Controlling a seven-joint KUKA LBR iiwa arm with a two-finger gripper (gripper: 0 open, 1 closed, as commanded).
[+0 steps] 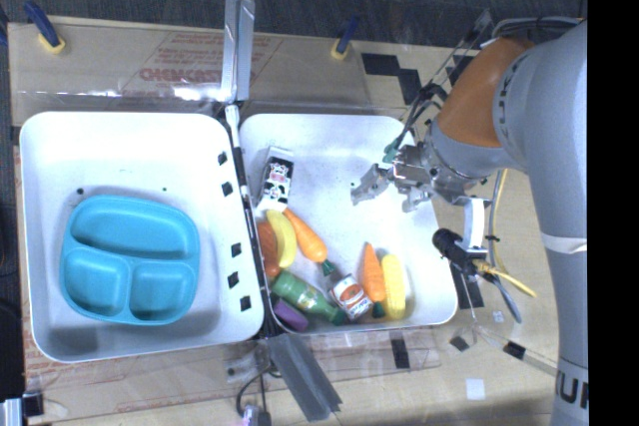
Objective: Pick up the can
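Camera view: the small can (pixel 348 294) lies tipped at the right bin's (pixel 329 130) six o'clock, wedged among toy vegetables. Claw (pixel 391 187) hovers open and empty toward one o'clock. Likely light, rigid, slick; grip across its sides.

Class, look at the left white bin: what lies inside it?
Inside the left bin lies a blue divided tray with three compartments, flat on the floor. The bin floor beneath the tray is covered, so anything under it cannot be seen.

Two bins (pixel 40 145), one tray (pixel 130 259), one can (pixel 349 295), two carrots (pixel 306 234).
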